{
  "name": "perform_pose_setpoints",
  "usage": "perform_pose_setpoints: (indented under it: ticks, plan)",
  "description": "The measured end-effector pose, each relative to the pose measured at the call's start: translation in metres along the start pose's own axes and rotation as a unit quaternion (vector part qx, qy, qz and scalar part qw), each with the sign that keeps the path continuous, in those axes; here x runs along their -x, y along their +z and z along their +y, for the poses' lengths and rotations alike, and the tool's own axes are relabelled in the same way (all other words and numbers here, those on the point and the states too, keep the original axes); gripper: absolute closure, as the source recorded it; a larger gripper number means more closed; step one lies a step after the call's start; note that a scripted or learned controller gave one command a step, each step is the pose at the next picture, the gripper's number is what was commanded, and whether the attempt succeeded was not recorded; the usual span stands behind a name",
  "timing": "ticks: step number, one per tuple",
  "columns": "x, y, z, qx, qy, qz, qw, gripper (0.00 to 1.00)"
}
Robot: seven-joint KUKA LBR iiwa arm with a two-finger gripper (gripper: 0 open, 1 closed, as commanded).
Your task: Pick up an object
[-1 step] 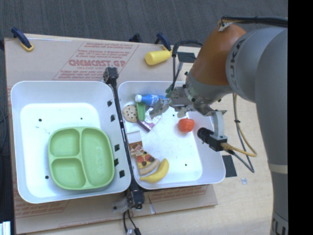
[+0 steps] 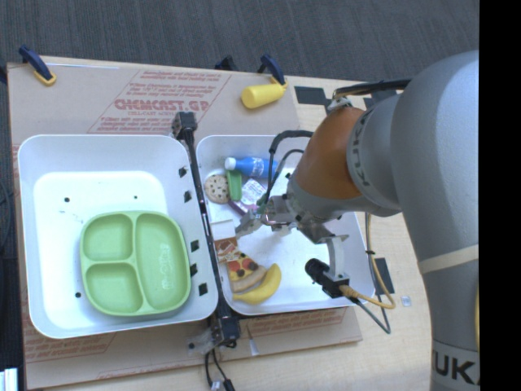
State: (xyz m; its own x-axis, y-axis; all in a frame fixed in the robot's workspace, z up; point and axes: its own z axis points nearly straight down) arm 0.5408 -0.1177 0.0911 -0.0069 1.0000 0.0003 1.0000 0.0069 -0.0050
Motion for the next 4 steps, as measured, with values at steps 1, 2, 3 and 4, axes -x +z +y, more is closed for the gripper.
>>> perform_pose_setpoints:
  ticks: [1,2,3,4]
  plan:
    - [0.041,0.000,-0.051,0.000,0.001,0.000,1.0000,0.00]
    - [0.041,-0.010,-0.050,0.000,-0.003,0.000,1.0000,1.00]
    - [0.023,-0.140,-0.042,0.003,0.000,0.000,1.0000,1.00]
    - [0.032,-0.171,0.042,0.003,0.001,0.000,1.0000,1.00]
